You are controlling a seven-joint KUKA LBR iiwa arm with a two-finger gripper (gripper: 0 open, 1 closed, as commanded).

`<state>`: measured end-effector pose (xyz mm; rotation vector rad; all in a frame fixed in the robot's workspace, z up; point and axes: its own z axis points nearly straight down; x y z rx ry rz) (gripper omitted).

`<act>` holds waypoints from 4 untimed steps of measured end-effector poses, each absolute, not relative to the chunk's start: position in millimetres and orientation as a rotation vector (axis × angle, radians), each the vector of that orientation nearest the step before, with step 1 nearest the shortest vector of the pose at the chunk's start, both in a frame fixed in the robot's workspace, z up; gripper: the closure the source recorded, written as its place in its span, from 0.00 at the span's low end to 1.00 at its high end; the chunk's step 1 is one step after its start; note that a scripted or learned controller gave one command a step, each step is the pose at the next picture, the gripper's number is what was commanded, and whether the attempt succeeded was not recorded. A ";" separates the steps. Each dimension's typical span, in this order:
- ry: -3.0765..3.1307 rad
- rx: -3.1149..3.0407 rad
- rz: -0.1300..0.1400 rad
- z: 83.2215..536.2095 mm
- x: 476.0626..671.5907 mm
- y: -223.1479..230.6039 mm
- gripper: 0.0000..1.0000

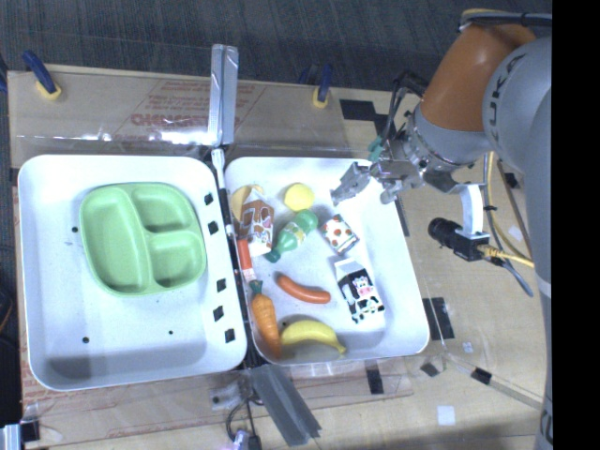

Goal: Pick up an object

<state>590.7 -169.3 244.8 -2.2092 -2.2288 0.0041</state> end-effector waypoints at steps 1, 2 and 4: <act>-2.303 -2.164 -0.016 114.0 604.2 -174.6 0.00; -2.211 -2.232 0.000 93.1 657.7 -131.9 0.00; -2.191 -2.251 0.000 222.7 657.1 -84.8 1.00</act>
